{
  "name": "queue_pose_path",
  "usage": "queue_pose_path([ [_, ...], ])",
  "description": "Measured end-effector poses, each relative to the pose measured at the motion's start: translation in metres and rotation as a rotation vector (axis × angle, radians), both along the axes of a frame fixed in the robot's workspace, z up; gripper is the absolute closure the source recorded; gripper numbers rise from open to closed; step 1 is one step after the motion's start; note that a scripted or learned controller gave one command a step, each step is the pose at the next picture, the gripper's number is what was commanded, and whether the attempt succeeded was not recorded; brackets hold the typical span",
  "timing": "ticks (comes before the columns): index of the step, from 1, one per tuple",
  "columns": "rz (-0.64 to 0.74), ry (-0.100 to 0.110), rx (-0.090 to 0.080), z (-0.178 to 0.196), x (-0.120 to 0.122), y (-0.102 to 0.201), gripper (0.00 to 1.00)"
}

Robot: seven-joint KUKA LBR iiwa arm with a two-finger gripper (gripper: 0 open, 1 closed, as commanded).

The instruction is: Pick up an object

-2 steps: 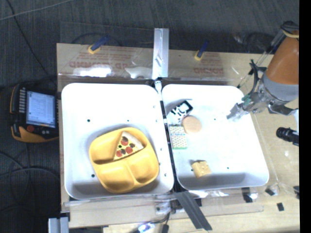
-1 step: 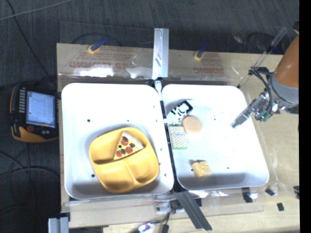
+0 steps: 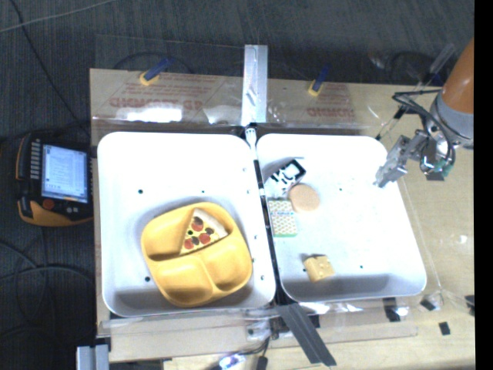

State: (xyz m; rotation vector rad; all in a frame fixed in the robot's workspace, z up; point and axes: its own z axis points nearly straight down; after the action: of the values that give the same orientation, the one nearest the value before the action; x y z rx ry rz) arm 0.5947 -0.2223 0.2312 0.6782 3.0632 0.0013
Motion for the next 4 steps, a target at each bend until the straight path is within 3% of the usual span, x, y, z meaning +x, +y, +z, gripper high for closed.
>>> queue_pose_path([
  [1,0.664,-0.002,-0.001,-0.013,0.02,0.016,1.0],
  [2,1.197,-0.004,-0.001,0.005,0.036,0.03,1.0],
  [3,0.994,-0.002,-0.001,-0.021,0.037,0.002,1.0],
  [4,1.413,-0.005,-0.004,0.012,0.049,0.003,1.0],
])
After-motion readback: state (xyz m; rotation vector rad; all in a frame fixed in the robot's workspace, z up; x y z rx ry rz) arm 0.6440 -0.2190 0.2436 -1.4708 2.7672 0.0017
